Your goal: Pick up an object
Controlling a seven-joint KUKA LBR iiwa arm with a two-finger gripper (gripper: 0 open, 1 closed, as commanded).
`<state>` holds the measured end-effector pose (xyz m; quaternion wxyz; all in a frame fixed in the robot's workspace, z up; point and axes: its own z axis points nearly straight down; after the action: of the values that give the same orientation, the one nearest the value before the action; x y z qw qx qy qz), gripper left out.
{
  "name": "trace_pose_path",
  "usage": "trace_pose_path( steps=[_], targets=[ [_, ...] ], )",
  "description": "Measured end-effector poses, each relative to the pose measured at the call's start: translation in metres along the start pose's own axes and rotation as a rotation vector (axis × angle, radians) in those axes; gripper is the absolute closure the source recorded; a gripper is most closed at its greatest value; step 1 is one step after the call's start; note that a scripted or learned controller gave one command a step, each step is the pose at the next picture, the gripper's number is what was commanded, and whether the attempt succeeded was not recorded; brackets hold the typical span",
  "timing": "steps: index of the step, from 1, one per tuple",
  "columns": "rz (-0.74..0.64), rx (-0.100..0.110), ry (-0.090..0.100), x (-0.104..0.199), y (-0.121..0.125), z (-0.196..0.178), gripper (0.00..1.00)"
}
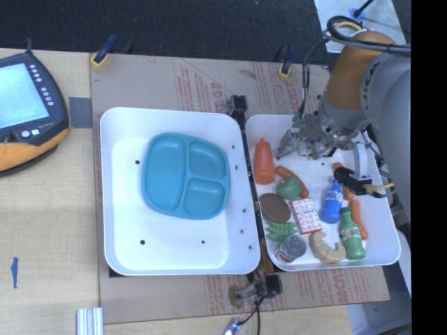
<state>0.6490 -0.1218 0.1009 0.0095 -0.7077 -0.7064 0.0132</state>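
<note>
Gripper [302, 145] is hanging over the right bin's [391, 251] far end, grip state I cannot tell, so I am aiming straight down at the orange bottle [263, 162] just left, clear of the bin wall.

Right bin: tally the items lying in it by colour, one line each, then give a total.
Contents of the right bin:
Orange or red: 3, orange bottle, carrot, small orange piece
Green: 3, green vegetable, green pods, green bottle
Blue: 1, blue bottle
Brown or tan: 2, brown oval, tan piece
Red-and-white: 1, carton
Grey: 1, can
Total: 11
</note>
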Motion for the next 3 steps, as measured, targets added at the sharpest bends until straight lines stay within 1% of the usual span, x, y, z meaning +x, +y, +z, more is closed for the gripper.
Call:
trace_pose_path(
  steps=[1, 2, 3],
  targets=[
    [0.004, -0.001, 0.000, 0.0160, 0.0017, 0.0096, 0.00],
    [0.006, -0.004, -0.004, 0.0197, 0.0019, 0.0091, 0.00],
    [0.005, -0.004, 0.000, 0.0187, 0.0020, 0.0093, 0.00]
  ],
)
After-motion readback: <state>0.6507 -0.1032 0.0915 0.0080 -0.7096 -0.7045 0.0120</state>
